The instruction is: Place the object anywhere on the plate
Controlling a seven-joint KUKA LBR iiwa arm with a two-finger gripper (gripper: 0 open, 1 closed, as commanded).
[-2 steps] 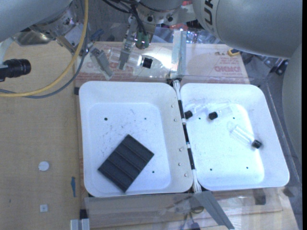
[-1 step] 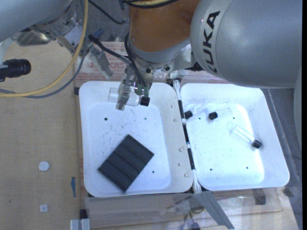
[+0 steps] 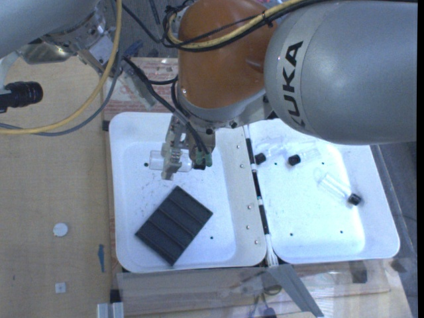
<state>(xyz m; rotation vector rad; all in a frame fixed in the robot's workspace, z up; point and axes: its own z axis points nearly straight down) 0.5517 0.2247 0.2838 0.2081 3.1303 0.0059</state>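
Hovering over the left bin, our end effector appears clamped on a clear vial, holding it at 12 o'clock above the dark ribbed plate for release.

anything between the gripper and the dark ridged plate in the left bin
Nothing. In the camera view the gripper sits above the dark ridged plate, and the stretch between them is bare white floor of the left bin.
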